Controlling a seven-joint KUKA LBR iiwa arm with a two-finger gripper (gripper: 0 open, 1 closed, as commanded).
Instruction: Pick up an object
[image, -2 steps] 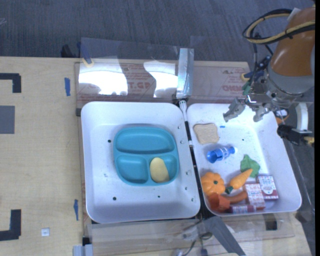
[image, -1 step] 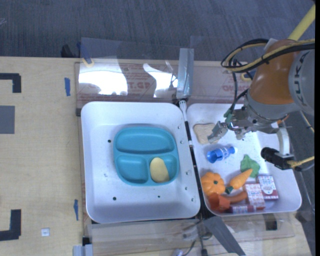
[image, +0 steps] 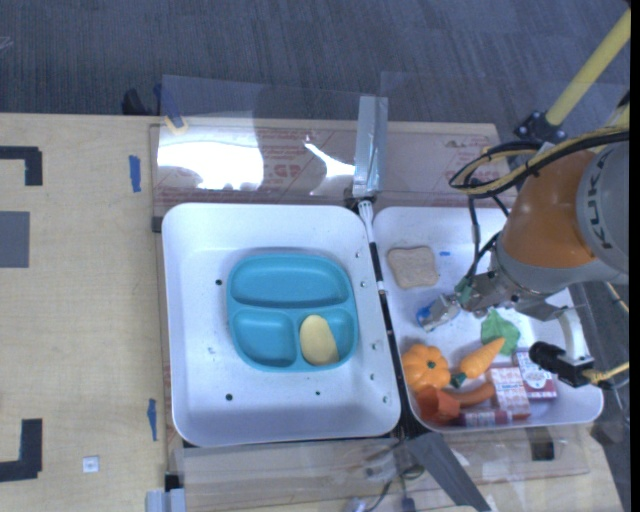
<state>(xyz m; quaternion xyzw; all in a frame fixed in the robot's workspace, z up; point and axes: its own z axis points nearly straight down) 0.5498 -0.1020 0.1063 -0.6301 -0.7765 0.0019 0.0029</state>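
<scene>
Fingers (image: 447, 308) in right bin (image: 590, 405), carrot (image: 480, 357) just beside.

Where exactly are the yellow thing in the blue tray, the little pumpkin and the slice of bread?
yellow thing (image: 319, 340): camera view, middle of its rounded body, in the blue tray's lower right compartment.
little pumpkin (image: 426, 368): camera view, centre of its orange top, right bin.
slice of bread (image: 413, 266): camera view, middle of its flat face, right bin.

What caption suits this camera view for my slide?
Gripper low in the right bin; yellow item on the left bin's blue tray.
</scene>
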